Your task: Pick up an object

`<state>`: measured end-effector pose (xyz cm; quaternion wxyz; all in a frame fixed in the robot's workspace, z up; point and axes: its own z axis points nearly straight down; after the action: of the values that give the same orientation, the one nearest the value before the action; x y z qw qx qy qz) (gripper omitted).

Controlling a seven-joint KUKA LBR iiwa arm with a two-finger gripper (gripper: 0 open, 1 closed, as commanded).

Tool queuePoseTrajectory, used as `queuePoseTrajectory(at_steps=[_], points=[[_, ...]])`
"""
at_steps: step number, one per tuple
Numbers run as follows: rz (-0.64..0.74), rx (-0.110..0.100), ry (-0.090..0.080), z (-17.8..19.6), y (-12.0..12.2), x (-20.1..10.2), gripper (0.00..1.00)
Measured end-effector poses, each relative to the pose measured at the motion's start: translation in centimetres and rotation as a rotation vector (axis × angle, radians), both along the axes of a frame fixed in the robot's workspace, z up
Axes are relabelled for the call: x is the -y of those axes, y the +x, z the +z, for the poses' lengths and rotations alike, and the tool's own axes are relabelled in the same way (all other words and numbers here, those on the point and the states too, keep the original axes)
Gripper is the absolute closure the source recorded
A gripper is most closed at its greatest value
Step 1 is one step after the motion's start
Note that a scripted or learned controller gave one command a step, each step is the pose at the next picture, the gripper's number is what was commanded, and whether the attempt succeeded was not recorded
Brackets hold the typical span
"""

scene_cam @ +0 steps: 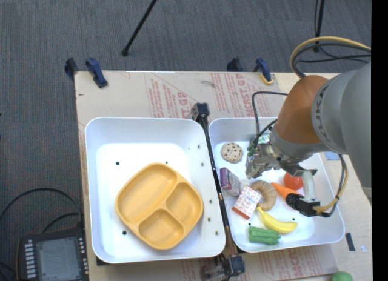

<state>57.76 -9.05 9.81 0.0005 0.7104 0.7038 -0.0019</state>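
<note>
My gripper [255,169] hangs low over the middle of the right bin [327,232], under the grey arm with its orange band. Just below it lies a brown pretzel-like pastry [265,192], and a round cookie [231,151] sits to its left. A purple carton [229,180] and a red and white carton [247,201] lie toward the bin's left wall. An orange carrot [280,188] and a red tomato [293,181] rest to the gripper's right. A yellow banana [276,221] and a green pea pod [264,235] lie near the front wall. Nothing shows held in the gripper.
The left bin [103,152] holds a yellow divided plate [159,205]. A black divider [212,165] runs between the bins. Blue clamps [96,71] grip the bench's back edge. A cable [330,204] loops over the right bin's right side.
</note>
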Motion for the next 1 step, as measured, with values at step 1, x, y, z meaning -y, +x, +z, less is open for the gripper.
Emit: queuePoseTrajectory(at_steps=[1], points=[[0.000, -0.001, 0.000, -0.06, -0.03, 0.00, 0.00]])
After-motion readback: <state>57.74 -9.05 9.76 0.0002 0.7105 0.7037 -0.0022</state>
